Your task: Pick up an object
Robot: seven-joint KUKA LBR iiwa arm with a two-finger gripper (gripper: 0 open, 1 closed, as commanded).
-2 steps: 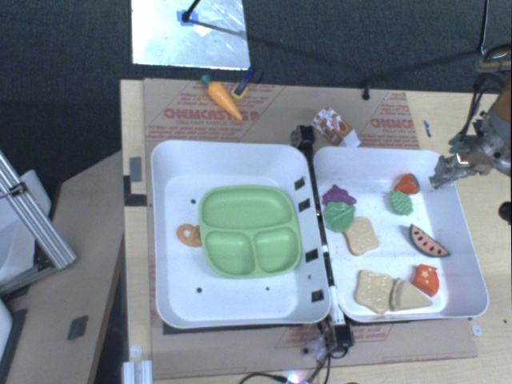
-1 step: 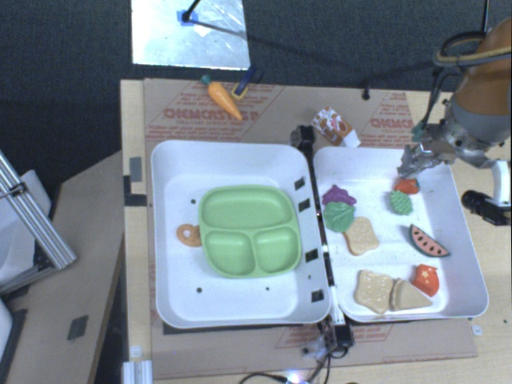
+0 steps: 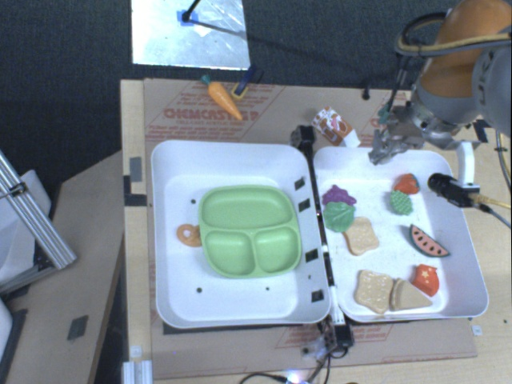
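The right bin (image 3: 460,238) holds toy food: purple grapes (image 3: 339,194), a green lettuce leaf (image 3: 339,215), a bread slice (image 3: 362,236), two more toast pieces (image 3: 374,290), a watermelon wedge (image 3: 427,242), a red strawberry (image 3: 426,278), a green piece (image 3: 401,203) and a red tomato piece (image 3: 406,184). My gripper (image 3: 385,150) hangs over the bin's far edge, above and left of the tomato piece, with nothing seen in it.
The left bin (image 3: 172,214) holds a green divided plate (image 3: 248,230) and a small orange ring (image 3: 189,235). A toy carrot (image 3: 224,100) and a wrapped snack (image 3: 333,126) lie on the bench behind the bins. A foil sheet (image 3: 190,22) lies farther back.
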